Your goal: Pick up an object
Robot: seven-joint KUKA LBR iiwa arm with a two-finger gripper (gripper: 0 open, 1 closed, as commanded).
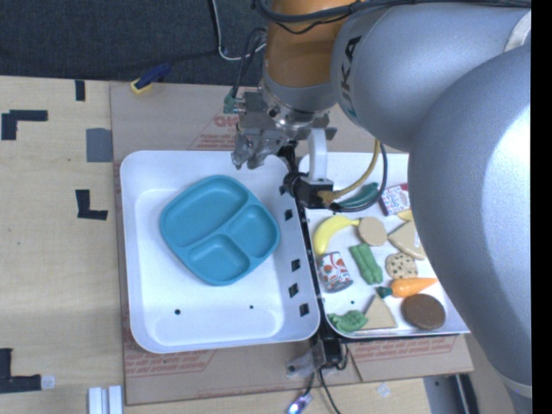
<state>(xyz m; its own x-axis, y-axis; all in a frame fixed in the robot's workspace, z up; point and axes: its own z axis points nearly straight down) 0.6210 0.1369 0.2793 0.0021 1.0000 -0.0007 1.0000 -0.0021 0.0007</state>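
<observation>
Arm (448, 102): nearest the camera, a big grey body across the right of the view, with an orange band (310, 11) at far centre above the wrist.
Left bin (138, 257): white and shallow, on the left of the bench.
Plate (220, 228): blue, with three compartments, lying flat in the middle of the left bin, tilted a little in plan.
Gripper (252, 149): grey metal, hanging over the far right corner of the left bin, just beyond the plate's far edge; apart from the plate as far as can be seen.
Jaws: cannot tell whether parted or closed; nothing is seen between them.
Right bin (341, 304): white, touching the left bin along a shared wall with black marks.
Banana (332, 229): yellow, near the left wall of the right bin, at its far part.
Can (335, 272): small, red and white, just near of the banana.
Green pod (366, 263): right of the can, lying lengthwise.
Leafy green (348, 321): at the near left corner of the right bin.
Cookie (401, 266): pale with dark chips, right of the pod.
Carrot (407, 287): orange, just near of the cookie.
Brown disc (423, 310): at the near right of the right bin, partly under the arm.
Task's thing: the toy foods are clustered in the right bin; none is lifted.
</observation>
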